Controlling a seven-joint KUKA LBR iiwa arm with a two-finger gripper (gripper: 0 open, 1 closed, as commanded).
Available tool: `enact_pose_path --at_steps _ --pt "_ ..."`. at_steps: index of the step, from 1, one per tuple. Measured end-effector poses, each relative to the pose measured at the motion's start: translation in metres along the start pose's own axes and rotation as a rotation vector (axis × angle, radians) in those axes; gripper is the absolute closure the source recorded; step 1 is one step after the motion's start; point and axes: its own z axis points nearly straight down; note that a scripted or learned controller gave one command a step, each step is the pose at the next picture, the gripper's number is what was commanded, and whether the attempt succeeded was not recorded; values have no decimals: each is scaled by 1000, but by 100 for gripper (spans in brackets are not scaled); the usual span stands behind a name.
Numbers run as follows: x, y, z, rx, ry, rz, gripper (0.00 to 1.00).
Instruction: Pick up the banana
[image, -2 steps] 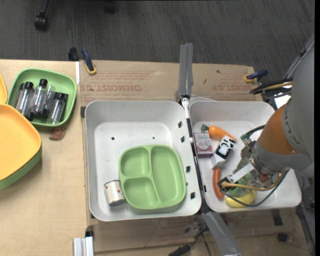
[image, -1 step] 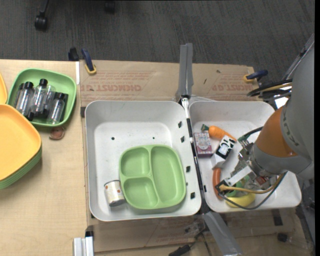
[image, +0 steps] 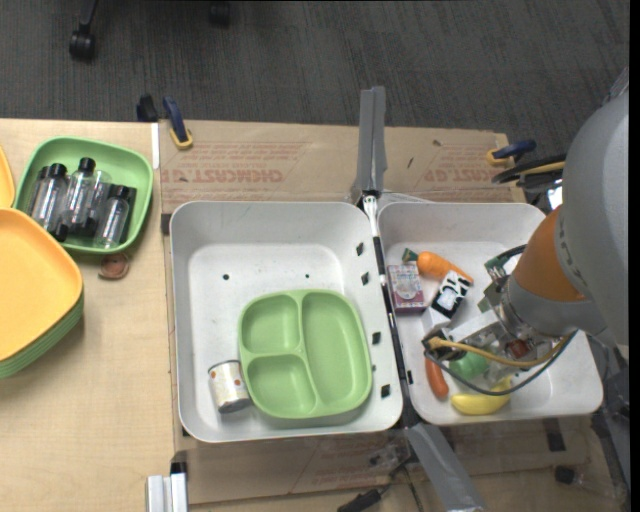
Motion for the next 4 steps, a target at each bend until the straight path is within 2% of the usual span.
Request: enact_pose_path --at_steps 1,2,4 --pt "-15 -2 0 1 1 -11 100" --pt "-12 -12 0 1 1 -21 100" --pt "-13 -11 1 1 -1 -68 100"
